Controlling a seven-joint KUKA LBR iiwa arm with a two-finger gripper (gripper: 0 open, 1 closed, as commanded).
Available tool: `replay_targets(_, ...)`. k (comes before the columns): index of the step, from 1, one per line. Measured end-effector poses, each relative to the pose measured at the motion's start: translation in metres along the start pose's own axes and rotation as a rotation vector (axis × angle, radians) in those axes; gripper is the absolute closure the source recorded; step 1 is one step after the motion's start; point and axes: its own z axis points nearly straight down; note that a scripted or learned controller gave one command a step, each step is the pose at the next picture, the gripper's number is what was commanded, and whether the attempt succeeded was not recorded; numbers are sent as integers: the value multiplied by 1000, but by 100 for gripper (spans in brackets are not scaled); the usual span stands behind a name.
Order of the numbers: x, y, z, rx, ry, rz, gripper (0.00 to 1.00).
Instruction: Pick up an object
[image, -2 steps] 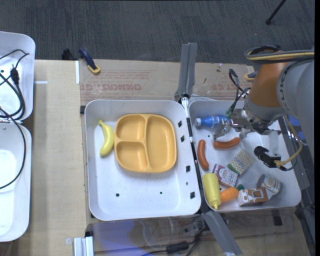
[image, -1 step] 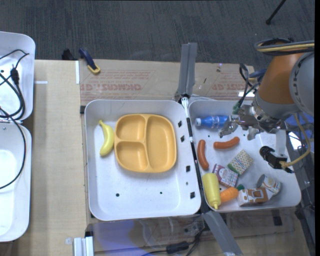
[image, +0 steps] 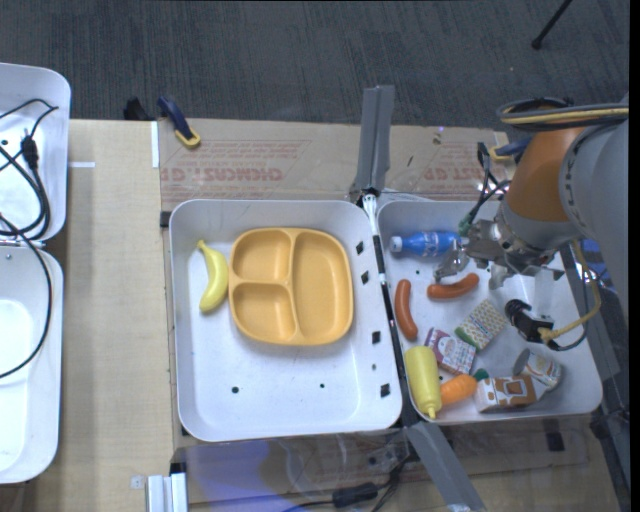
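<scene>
While the gripper (image: 452, 268) hangs over the right bin (image: 572, 402), nothing sits between its fingers.
Jaws slightly apart just above a sausage (image: 453, 289); water bottle (image: 424, 242) beside.

Grey arm (image: 600, 180) with an orange band (image: 535, 180) and black cables (image: 540, 325).

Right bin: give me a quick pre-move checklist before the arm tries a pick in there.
1. Gripper over the right bin: ok, near the water bottle and a sausage.
2. Object held: cannot tell, nothing clearly between the jaws.
3. Jaw opening: cannot tell, too small and cluttered.
4. Target isolated: not ok; the sausage lies close under the gripper, with the bottle beside it.
5. Cable loop clear of objects: cannot tell; it hangs low over the bin.
6. Left bin undisturbed: ok; banana beside the yellow tray.
</scene>
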Motion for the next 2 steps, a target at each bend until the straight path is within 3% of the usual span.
replay_targets(1, -1, 0, -9, 0, 0, -1, 100)
replay_targets(2, 68, -26, -136, -1, 0, -93, 100)
